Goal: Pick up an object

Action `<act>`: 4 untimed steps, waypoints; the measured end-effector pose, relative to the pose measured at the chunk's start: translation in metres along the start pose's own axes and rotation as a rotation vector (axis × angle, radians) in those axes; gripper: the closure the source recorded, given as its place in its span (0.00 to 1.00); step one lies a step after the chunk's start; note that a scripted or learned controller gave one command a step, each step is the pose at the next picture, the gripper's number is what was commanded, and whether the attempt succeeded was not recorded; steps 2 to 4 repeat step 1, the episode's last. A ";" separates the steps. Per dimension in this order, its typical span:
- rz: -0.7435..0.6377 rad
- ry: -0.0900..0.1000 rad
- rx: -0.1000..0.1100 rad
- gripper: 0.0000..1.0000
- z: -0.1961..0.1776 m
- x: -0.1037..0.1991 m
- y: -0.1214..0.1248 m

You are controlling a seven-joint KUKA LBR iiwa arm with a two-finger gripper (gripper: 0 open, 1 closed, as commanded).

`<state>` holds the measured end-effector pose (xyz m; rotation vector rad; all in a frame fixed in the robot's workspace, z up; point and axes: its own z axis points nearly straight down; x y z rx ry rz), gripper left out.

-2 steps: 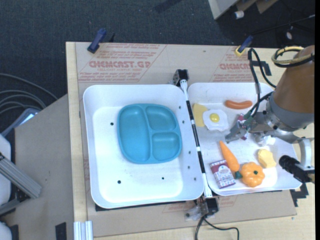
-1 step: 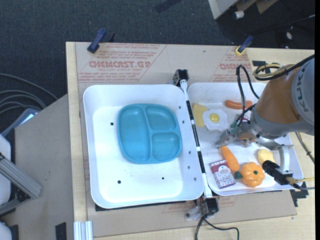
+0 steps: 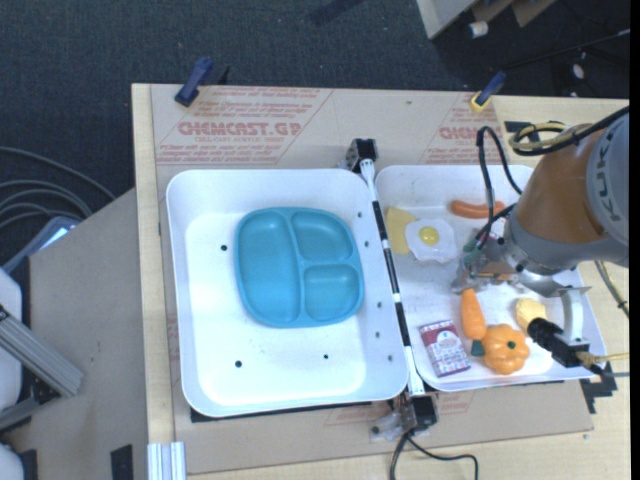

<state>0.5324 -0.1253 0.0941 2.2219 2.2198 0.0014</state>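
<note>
A: What's the setting?

B: A dark carpeted floor around a bench topped with brown sheeting. Red print on it reads "CHEMCAST GP" in reversed or upside-down lettering, twice; the smaller lines beneath are too fine to read. Two blue clamps pin its far edge.

A: And the bins?

B: The left bin holds a teal divided plate with three compartments, lying flat near the middle. The right bin holds the toys: a fried egg on a yellow slice, a sausage at the far side, a carrot, an orange pumpkin just beside it, a pale yellow piece and a small red carton at the near wall. The carton has a white label, but its print is too small to make out.

A: Where is the arm?

B: It comes in from the right over the right bin; its grey-and-orange body covers that bin's far right corner and part of the sausage. "KU" shows on the grey link, the rest cut off by the frame.

A: The gripper?

B: The gripper sits low, just above the carrot's upper end, between the egg and the pale piece. Its tips are lost in cables and shadow; I cannot tell whether they are spread or closed, or whether they touch anything.
</note>
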 end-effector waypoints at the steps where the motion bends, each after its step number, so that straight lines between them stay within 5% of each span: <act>1: -0.002 0.001 0.002 1.00 -0.107 0.086 -0.043; 4: -0.002 0.001 0.002 1.00 -0.107 0.086 -0.043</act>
